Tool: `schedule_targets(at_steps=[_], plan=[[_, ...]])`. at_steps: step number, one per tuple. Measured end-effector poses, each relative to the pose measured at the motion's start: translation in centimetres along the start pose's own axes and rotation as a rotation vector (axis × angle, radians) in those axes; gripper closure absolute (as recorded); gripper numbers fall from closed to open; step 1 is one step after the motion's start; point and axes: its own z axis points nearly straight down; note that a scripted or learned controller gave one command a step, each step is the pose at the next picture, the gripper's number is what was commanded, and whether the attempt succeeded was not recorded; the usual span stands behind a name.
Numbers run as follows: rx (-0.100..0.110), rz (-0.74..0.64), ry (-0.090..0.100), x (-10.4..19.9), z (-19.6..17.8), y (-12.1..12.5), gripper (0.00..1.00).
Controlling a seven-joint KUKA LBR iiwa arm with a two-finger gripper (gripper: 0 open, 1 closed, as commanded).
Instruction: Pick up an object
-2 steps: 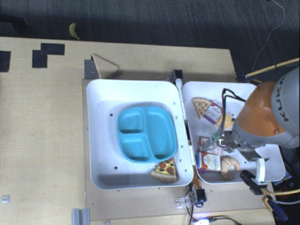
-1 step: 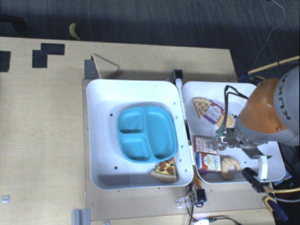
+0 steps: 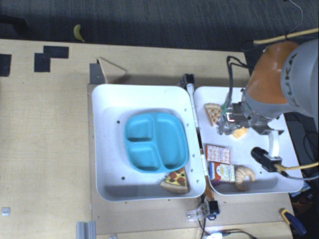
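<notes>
Bench (image 3: pixel 45 148) of pale wood bearing two shallow white bins side by side. The left bin (image 3: pixel 107 133) holds a blue divided plate (image 3: pixel 154 141) at its centre and a toy pizza slice (image 3: pixel 175 180) just beside the plate's near right corner. The right bin (image 3: pixel 286 178) holds a waffle-patterned wedge (image 3: pixel 213 113) near its far left corner, a small yellow piece (image 3: pixel 240 132) beside the pincer, a red-and-white checked packet (image 3: pixel 218 154), a small printed carton (image 3: pixel 222 173) touching the packet's near edge, and a toy croissant (image 3: pixel 243 177) touching the carton's right side. The grey arm, with its orange band (image 3: pixel 269 76), reaches in from the right; its pincer (image 3: pixel 228 123) is low over the right bin, between the wedge and the yellow piece. Whether the pincer is spread or closed cannot be told, and nothing is seen in its grip.
</notes>
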Motion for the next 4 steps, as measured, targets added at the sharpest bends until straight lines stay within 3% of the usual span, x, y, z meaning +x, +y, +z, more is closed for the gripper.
schedule_targets(at_steps=[1, 2, 3, 4], plan=[[0.002, 0.000, -0.001, -0.1, 0.0, -0.1, 0.00], [0.001, 0.003, -0.002, -5.7, 7.9, -2.6, 0.00], [-0.003, 0.000, 0.000, -5.5, 6.8, -2.4, 1.00], [-0.003, 0.001, 0.000, -5.5, 6.8, -2.4, 0.00]])
